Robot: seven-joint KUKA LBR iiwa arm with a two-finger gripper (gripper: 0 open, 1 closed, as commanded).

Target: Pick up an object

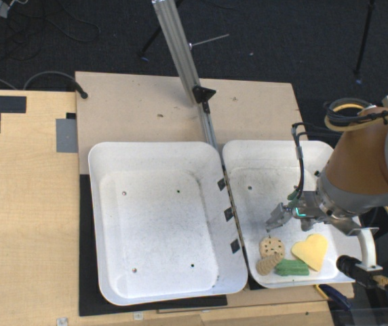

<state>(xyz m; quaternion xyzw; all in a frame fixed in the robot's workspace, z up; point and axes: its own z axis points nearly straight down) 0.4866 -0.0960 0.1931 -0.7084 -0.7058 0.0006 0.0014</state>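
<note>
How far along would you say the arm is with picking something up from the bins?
Done: the arm has reached over the right bin. In hand: the gripper hangs just above the objects in that bin's near corner, closest to the round cookie, with nothing visible between its fingers. Left: closing on one of them, the cookie, the yellow heart or the green piece, and lifting it.

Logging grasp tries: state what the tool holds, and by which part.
Nothing is held: the tool hangs over the right bin, above the cookie.

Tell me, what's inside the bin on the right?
In the right bin lie a yellow heart shape, a green piece and two tan cookie-like pieces. The gripper hangs above them; the arm hides the bin's right side.
</note>
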